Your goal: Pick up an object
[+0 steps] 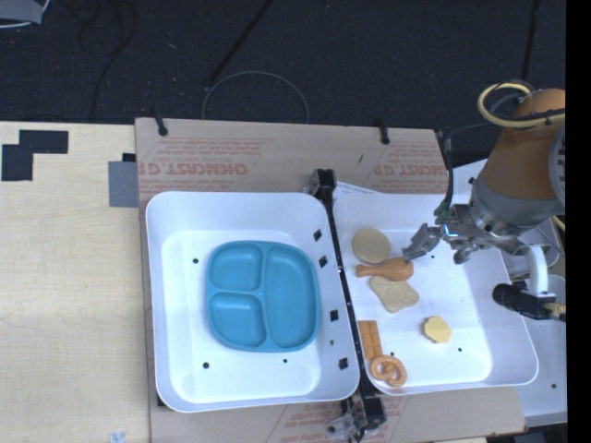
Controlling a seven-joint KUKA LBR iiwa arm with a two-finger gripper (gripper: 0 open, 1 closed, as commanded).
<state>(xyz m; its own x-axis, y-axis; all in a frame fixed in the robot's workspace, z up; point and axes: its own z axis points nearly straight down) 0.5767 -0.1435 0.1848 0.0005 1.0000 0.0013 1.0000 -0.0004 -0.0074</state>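
Just left of the claw (427,241) and touching distance from its tip lies the drumstick (388,269), an orange-brown toy leg in the right bin (503,372), and that looks the likeliest thing for the pick. How far the claw stands open I cannot tell; the tip is dark and small, and nothing can be seen caught in it. Above-left of the claw sits a round tan disc (372,245), and below-left a pale slice (396,293), both pressed close against the drumstick, so 3 pieces crowd 1 spot. That crowding is the main risk: a descent slightly off could land on the disc or the slice and shove the drumstick aside, or nip 2 things at once. The drumstick is rounded and thin at its handle end, so it may roll or squirt out as the claw closes. Further below-left, a yellow piece (438,329), a wafer (369,338) and a pretzel (389,370) lie well apart. Far left, the other bin (175,229) holds a blue plate (261,295).
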